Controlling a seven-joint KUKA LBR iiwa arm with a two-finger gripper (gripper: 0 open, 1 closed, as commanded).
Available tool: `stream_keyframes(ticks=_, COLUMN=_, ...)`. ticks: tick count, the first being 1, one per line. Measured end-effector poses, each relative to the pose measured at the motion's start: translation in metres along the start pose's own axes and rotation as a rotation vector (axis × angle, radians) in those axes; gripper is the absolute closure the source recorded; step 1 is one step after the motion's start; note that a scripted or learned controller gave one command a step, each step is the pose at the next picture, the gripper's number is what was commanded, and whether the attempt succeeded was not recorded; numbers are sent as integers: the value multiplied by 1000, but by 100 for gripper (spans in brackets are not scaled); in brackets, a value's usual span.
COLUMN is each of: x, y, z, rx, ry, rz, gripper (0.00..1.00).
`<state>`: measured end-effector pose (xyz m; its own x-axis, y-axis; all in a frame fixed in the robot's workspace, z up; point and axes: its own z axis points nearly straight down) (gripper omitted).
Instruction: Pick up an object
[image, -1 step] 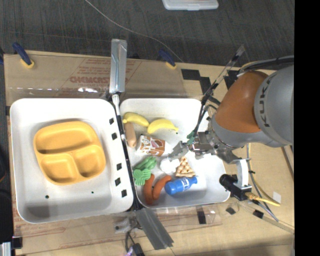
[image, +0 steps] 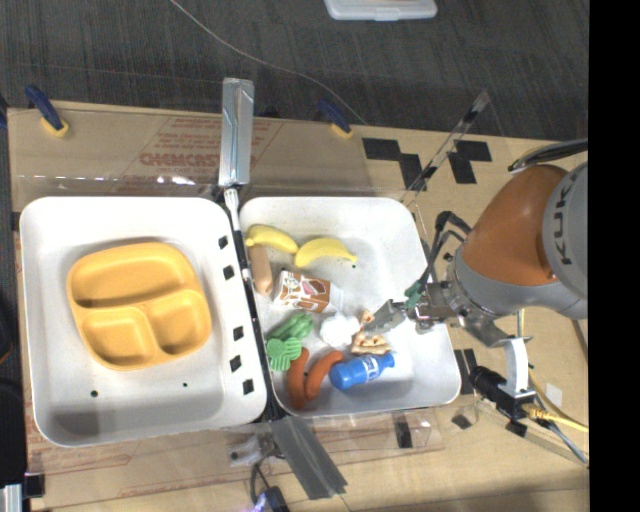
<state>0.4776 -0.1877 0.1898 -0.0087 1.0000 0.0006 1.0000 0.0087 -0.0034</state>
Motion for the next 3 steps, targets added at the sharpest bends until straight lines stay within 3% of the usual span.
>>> stream_keyframes(ticks=1, x=55, y=1, z=98, rx=-3, ry=1, rz=83, gripper=0)
stream_keyframes(ticks=2, x=61, y=0, z=98, rx=-1, ry=2, rz=25, gripper=0)
stream_keyframes(ticks=3, x=61, y=1, z=89, rx=-1, ry=1, rz=18, gripper=100)
